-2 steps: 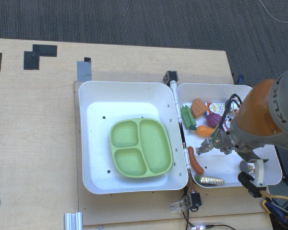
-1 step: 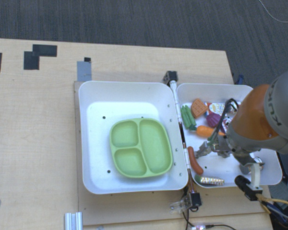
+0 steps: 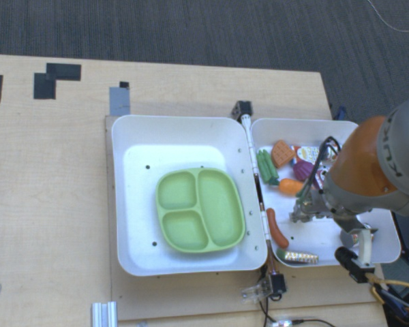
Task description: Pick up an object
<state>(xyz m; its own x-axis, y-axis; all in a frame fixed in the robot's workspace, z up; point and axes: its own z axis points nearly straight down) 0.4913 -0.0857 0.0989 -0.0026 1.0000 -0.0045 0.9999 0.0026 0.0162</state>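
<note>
Where arm (image 3: 368,165) leans over right bin (image 3: 388,247), blocks that bin's right half. Gripper (image 3: 305,210) low near bin middle; cannot tell how gripper stands. Toy food crowded along left wall: green pod (image 3: 266,167), waffle piece (image 3: 282,152), purple piece (image 3: 303,169), orange piece (image 3: 290,187), sausage (image 3: 277,228), spoon-like piece (image 3: 296,256) at near edge. Left bin (image 3: 133,142): green divided plate (image 3: 199,210) central, bare margin along far and left walls.

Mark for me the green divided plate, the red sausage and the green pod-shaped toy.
green divided plate (image 3: 221,206): camera view, floor of its long right compartment.
red sausage (image 3: 277,228): camera view, middle of its length.
green pod-shaped toy (image 3: 267,167): camera view, middle of its body.
</note>
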